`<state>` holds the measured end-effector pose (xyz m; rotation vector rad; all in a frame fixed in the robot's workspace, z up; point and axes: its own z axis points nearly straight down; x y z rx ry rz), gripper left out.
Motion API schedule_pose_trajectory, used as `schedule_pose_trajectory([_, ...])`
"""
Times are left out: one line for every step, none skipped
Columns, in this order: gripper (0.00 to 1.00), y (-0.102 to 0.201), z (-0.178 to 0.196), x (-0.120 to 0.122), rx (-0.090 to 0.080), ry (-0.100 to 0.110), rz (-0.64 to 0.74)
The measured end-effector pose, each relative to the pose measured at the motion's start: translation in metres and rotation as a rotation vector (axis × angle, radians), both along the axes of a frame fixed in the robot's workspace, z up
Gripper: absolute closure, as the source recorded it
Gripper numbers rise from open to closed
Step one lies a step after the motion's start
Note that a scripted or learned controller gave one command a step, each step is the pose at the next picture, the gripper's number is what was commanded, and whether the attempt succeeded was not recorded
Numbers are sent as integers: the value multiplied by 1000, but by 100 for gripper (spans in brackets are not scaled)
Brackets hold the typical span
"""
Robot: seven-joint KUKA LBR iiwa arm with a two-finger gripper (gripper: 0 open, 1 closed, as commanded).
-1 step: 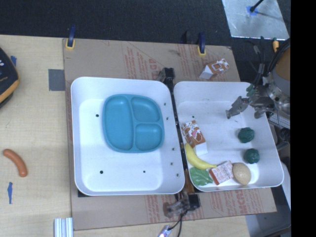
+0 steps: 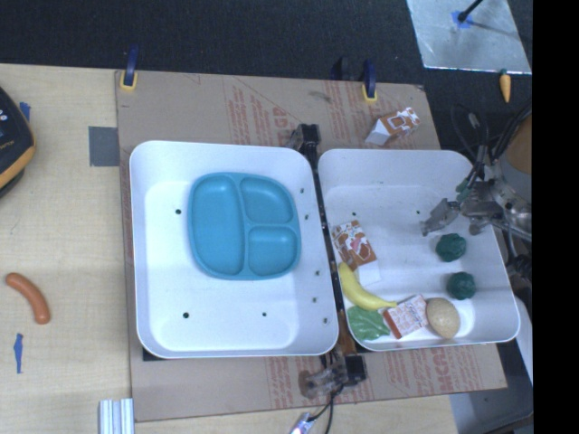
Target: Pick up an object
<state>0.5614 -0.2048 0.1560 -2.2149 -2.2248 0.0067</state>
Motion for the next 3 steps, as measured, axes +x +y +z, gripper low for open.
schedule_pose_trajectory([0, -7, -36, -5, 1, 0, 1])
schedule_pose_trajectory([0, 30, -64, -9, 1, -1, 2])
schedule_pose_trajectory([0, -6, -64, 88, 1, -3, 1])
